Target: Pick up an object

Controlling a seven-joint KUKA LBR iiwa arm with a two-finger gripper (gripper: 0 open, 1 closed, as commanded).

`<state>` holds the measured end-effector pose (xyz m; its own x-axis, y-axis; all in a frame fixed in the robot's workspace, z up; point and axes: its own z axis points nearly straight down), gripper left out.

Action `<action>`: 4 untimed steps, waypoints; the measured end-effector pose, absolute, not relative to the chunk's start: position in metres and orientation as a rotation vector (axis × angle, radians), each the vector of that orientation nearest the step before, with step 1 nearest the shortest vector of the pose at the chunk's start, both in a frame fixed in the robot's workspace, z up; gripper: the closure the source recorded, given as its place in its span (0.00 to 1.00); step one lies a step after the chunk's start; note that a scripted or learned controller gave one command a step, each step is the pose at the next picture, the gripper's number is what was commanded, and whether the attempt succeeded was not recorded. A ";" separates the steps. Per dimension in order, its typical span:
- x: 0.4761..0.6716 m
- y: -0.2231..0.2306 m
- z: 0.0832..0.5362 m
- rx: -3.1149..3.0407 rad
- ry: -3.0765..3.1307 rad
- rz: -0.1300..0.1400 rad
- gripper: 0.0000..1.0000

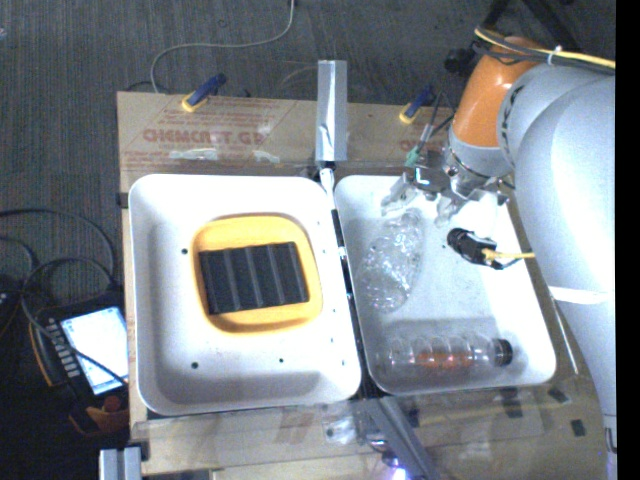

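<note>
In the right bin (520, 298) a crumpled clear plastic bottle (390, 260) lies near the left wall, running from the middle toward the back. Along the front wall a clear bottle (445, 354) with brownish contents and a dark cap rests on its side. A yellow-rimmed block with a black ridged top (256, 273) sits in the middle of the left bin (160, 348). My gripper (421, 200) hangs over the back of the right bin, just beyond the far end of the crumpled bottle. Its fingers stand spread, with nothing between them.
A metal post (331, 108) rises behind the divide between the bins. Blue clamps (203, 90) hold a cardboard sheet at the back. The grey arm (570, 168) covers the right edge of the right bin. A handheld screen (90, 343) lies on the floor at left.
</note>
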<state>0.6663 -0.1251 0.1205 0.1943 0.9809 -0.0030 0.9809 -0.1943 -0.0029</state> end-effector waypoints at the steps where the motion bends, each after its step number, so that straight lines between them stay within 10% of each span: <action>1: 0.603 -0.112 0.191 -2.378 -2.056 0.005 0.00; 2: 0.603 -0.112 0.191 -2.378 -2.056 0.005 0.00; 3: 0.595 -0.124 0.097 -2.468 -1.953 -0.007 0.00; 4: 0.568 -0.121 0.178 -2.354 -2.079 0.001 0.00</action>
<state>0.5680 -0.1208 0.1780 0.1234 0.9924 0.0004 0.9924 -0.1234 -0.0013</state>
